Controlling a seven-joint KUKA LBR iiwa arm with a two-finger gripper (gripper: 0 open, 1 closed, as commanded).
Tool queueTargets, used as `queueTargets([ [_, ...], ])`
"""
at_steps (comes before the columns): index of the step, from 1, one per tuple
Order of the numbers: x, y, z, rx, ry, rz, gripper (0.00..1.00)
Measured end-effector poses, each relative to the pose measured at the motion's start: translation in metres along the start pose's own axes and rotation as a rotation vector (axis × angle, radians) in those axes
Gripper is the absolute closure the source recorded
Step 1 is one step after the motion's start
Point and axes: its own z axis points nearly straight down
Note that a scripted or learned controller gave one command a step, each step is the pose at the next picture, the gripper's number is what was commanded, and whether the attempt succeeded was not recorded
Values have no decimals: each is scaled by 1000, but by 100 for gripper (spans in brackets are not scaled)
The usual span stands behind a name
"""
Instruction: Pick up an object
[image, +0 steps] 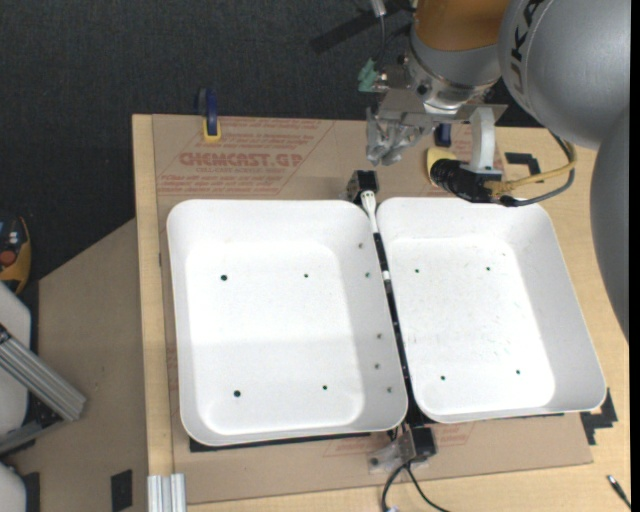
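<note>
Camera view: tool (392, 140) above bins' far edge; finger spread and contents indiscernible, arm cropped.

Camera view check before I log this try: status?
Gripper above bench behind bins, nothing seen between fingers. Left bin, right bin: no object seen. Path unobstructed.

Dark carpet floor (150, 60) left of & beyond gripper (392, 145). Tan bench board (260, 150) under it, red print. Blue clamp (209, 108) far left. Alu rail (40, 375) lower left.
</note>
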Motion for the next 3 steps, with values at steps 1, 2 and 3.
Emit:
queueTargets([
  [1, 105, 1, 35, 9, 5, -14, 100],
  [2, 60, 3, -12, 2, 1, -2, 100],
  [3, 163, -12, 64, 19, 3, -14, 100],
])
